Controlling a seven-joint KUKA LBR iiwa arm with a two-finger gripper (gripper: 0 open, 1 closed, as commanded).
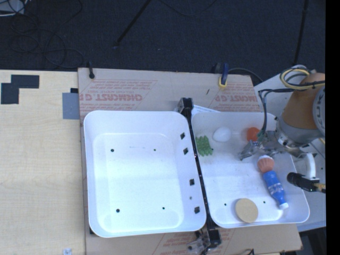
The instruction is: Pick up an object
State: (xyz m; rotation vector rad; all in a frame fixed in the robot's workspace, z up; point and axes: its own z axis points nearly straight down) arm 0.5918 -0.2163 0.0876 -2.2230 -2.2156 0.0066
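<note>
Two shallow white bins sit side by side on a cardboard sheet printed with red lettering, over a pale wooden bench. The left bin shows bare white floor with a few small dark dots. A black divider strip with clips runs between it and the right bin, which carries all the loose items. Inside that bin, a small green leafy piece lies at about 9 o'clock, close to the dividing wall. A white rounded object rests near 11 o'clock, just beside the green piece. A tan round disc lies flat at about 6 o'clock, near the front wall. An orange ball-like object sits around 1 o'clock, touching or nearly touching the gripper. The gripper's metal fingers look spread over the bin floor near the centre, with nothing between them. A blue bottle with an orange rounded top lies on its side at about 4 o'clock, its orange end just beside the gripper. The arm, with its orange band, reaches in from 3 o'clock.
</note>
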